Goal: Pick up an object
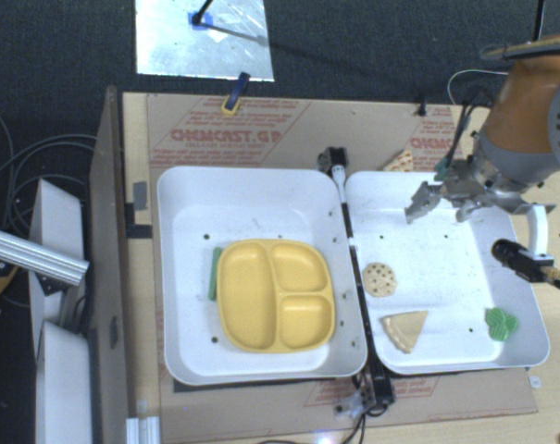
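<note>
My gripper (443, 204) hovers over the back part of the right bin (428, 363), its two grey fingers spread apart and open with nothing between them. Below it in that bin lie a round speckled cookie (379, 278), a tan wedge-shaped piece (404, 328) near the front, and a small green object (501, 322) at the front right. The left bin (182, 202) holds a yellow divided plate (274, 295) with a green strip (214, 273) showing along its left edge.
A black divider (351, 248) runs between the two bins. Cardboard (224, 132) lies under and behind them. Cables and a metal bar (34, 255) sit off the bench at the left.
</note>
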Controlling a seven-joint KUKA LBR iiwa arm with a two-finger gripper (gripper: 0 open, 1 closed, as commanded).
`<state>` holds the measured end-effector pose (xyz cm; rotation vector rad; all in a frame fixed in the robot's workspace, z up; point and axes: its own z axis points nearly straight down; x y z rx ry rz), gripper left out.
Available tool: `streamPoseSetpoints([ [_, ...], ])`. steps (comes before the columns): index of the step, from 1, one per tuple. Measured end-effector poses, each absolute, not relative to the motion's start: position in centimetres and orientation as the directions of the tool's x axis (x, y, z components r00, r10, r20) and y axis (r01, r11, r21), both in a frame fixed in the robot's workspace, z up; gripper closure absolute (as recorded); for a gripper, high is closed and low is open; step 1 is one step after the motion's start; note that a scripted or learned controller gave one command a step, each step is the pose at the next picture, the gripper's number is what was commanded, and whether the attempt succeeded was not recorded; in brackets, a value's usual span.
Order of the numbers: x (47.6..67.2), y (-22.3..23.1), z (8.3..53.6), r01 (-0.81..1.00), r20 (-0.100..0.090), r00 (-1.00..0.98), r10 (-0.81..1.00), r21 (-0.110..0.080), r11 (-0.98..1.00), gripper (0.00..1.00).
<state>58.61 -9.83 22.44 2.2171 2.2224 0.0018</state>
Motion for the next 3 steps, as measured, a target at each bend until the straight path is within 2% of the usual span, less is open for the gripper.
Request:
streamPoseSetpoints([
  [1, 55.9, -11.2, 17.3, 1.000, 0.000, 0.001, 1.000, -0.004, -0.001, 0.00],
  [2, 55.3, -8.3, 8.3, 1.000, 0.002, -0.003, 1.000, 0.007, 0.003, 0.00],
  [3, 55.6, -10.1, 8.9, 1.000, 0.004, -0.002, 1.000, 0.011, 0.002, 0.00],
])
